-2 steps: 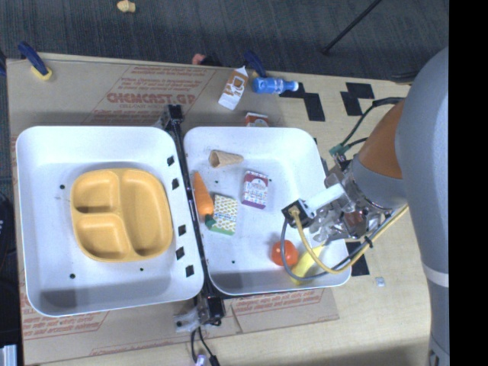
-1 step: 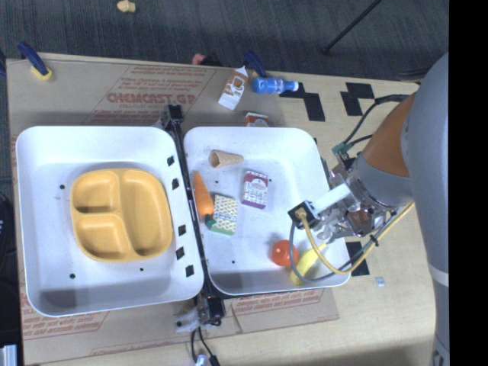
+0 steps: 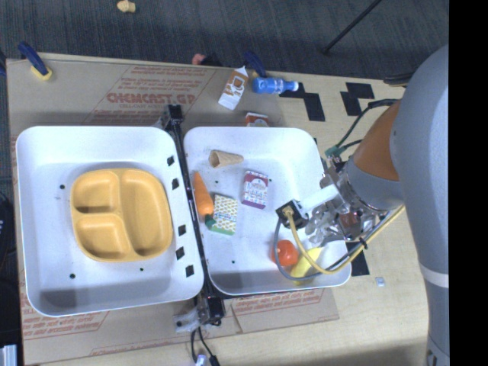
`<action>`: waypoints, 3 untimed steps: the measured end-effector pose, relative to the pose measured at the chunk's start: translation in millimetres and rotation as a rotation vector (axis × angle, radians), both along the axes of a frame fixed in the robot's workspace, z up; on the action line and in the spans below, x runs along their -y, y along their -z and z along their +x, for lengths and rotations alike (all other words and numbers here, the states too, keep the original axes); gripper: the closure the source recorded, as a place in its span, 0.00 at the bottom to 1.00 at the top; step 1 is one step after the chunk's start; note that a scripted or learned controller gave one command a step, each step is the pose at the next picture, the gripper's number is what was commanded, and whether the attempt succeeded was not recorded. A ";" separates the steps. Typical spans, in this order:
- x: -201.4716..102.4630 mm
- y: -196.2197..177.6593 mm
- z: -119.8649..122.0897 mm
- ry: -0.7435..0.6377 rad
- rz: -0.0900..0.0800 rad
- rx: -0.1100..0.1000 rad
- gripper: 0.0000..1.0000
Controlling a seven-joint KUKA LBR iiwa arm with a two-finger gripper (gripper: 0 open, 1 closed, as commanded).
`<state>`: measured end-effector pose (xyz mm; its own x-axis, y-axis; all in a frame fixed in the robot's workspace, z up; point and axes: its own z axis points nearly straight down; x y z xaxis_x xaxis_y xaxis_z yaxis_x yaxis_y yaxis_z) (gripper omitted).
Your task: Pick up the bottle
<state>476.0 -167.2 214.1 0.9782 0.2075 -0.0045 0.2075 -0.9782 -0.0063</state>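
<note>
Your grey arm reaches in from the right over the counter, its orange band above the right bin. The left bin holds a yellow divided tray. Your gripper hangs low at the right bin's near right corner, just above a red and yellow toy; you cannot tell how the fingers stand. The blue bottle lies on the counter beyond the right bin, well apart from the gripper. In the right bin lie a carrot, a small box and a cone.
</note>
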 end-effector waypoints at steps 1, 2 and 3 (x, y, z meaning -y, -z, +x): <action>43.8 4.3 -0.1 -0.037 -0.001 0.002 1.00; 26.5 14.6 -0.1 0.001 0.000 0.000 1.00; 23.6 -0.2 0.2 0.000 -0.001 0.003 1.00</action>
